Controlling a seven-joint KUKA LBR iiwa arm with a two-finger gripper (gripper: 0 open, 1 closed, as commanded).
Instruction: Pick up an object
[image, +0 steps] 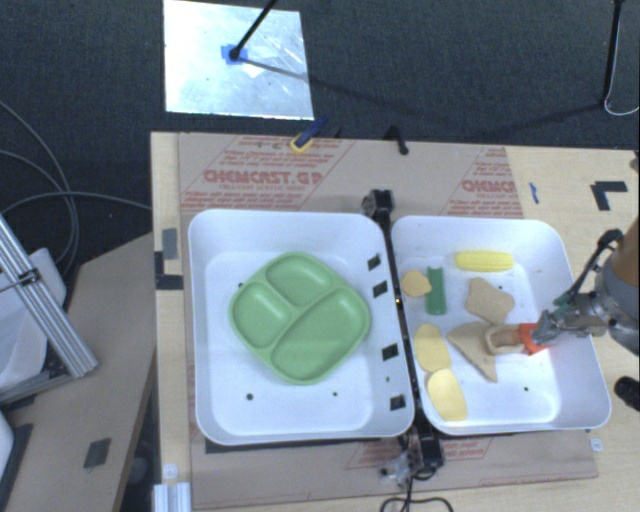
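Counter (250, 165) carries two shallow white bins side by side on printed cardboard. Left bin (215, 290) holds a green divided plate (300, 317), lying flat, roughly centred.

Right bin (580, 400) holds the small items. Yellow corn cob (485, 262) at the far side, long axis running left-right. Green stick (436, 284) just right of the divider, long axis running near-far, with a small tan round piece (416, 284) touching its left side. Tan bread-like chunk (490, 298) near bin centre. Below it a tan wedge (478, 347), its broad end at the right and its point toward the near side. Two pale yellow ovals at the near left: one (432, 348) just beside the wedge, the other (447, 394) nearer still, both with long axes roughly near-far.

Arm enters from the right edge. Claw (545, 333) sits low over the right part of the right bin, pointing left. A small orange-red object (527, 337) lies at its tip, long axis left-right, left end touching or overlapping the broad end of the wedge. Cannot tell how the claw is set, nor whether the orange-red object is gripped or merely lying against the tip.
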